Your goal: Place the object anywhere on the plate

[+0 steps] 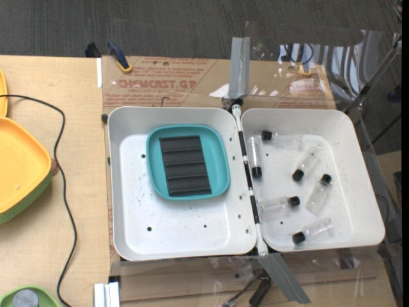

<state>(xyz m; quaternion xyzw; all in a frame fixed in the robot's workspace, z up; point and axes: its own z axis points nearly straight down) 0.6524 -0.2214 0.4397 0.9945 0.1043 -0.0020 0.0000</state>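
Observation:
A teal square plate (220,165) lies in the left white bin (128,190), with a dark ribbed rectangular object (185,165) resting across its middle. In the right white bin (358,171) lie several clear plastic vials with black caps, among them one (255,157) along the left wall, one (305,164) near the middle and one (313,230) at the front.
Stacked yellow and green dishes (19,171) sit on the wooden bench at the far left, with a black cable (62,171) looping past them. A cardboard sheet (166,82) lies behind the bins. A grey upright post (239,69) stands at the back between them.

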